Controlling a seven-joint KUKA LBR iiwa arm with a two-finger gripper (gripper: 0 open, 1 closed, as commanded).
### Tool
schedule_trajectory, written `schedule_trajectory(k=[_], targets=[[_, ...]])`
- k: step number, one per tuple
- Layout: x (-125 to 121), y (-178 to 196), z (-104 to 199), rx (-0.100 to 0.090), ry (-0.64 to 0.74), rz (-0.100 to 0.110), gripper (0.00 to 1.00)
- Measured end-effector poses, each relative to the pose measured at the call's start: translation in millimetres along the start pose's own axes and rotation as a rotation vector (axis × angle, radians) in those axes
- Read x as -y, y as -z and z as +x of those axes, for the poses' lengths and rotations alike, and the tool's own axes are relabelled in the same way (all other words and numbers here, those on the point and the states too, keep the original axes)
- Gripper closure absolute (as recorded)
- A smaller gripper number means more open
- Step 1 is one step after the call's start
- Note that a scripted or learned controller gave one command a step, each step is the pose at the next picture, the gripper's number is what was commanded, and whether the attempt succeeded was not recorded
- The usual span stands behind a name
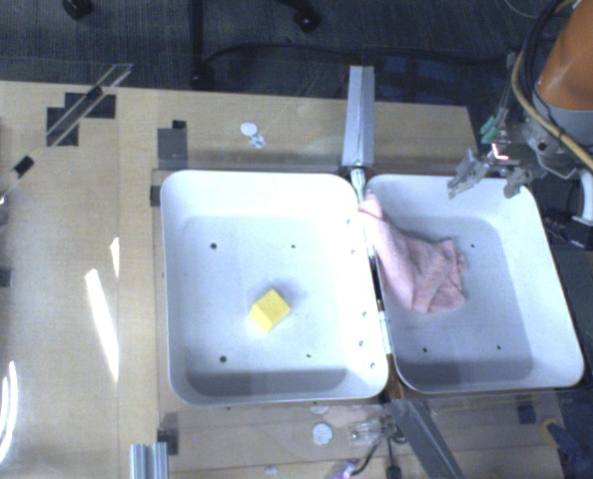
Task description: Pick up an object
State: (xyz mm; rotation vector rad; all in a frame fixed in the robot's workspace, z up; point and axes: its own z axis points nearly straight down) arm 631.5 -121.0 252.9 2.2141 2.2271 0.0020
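We haven't grabbed anything yet: our gripper (pixel 491 175) hangs open and empty, the pink cloth (pixel 425 269) just below-left of it, the yellow block (pixel 270 309) way further left.

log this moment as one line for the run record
gripper: over right bin's far rim, holding nothing | pink cloth: right bin, draped onto divider | yellow block: left bin

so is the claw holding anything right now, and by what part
Nothing is held. The claw hangs open over the far rim of the right bin, with nothing between its fingers. The pink cloth and yellow block lie untouched.
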Motion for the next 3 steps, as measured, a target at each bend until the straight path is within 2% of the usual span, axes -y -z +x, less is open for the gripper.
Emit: schedule_trajectory(k=[1, 2, 3], targets=[[13.2, -155.3, -4.9, 0.0, -0.151, -0.003, 0.0], [11.7, -144.4, -3.5, 0.0, -0.149, -0.006, 1.0], [-34.9, -66.8, 53.0, 0.001, -0.102, -0.004, 1.0]])
